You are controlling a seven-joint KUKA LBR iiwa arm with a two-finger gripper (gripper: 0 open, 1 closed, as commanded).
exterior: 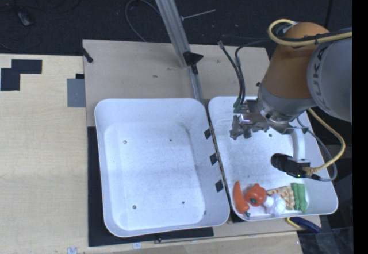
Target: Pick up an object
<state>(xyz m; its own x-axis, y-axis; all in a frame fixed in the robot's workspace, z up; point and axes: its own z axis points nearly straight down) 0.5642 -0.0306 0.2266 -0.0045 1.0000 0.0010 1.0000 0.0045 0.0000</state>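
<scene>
Closest to the bottom of the frame, in the lower right, sits a little heap of toys in the near corner of my right bin [227, 132]. There is a long orange piece [239, 196] shaped like a carrot, a round red toy [256, 194] that looks smooth and shiny, a pale bumpy piece [280, 195], and a green ridged piece [299, 196]. They lie side by side, touching or nearly touching, pressed against the bin's low front wall. Some white bits sit among them, too small for me to name.

Just above the heap, a black part [286, 164] on a white bracket hangs off my arm, with a yellow cable looping by it.

The left bin [109, 132] is white, shallow and speckled, with rounded corners. Black clips [214, 158] run along the seam where the two bins meet.

Higher in the right bin is my gripper [241, 131], grey metal, hanging over bare white floor, well apart from the toys. I cannot tell how it is set, and I see nothing in it.

Behind it is my big orange band [293, 69] and grey arm. Farther up, a silver metal rail [172, 20] leans across the tan wooden bench [132, 74]. Black cables lie on dark floor at the top.
</scene>
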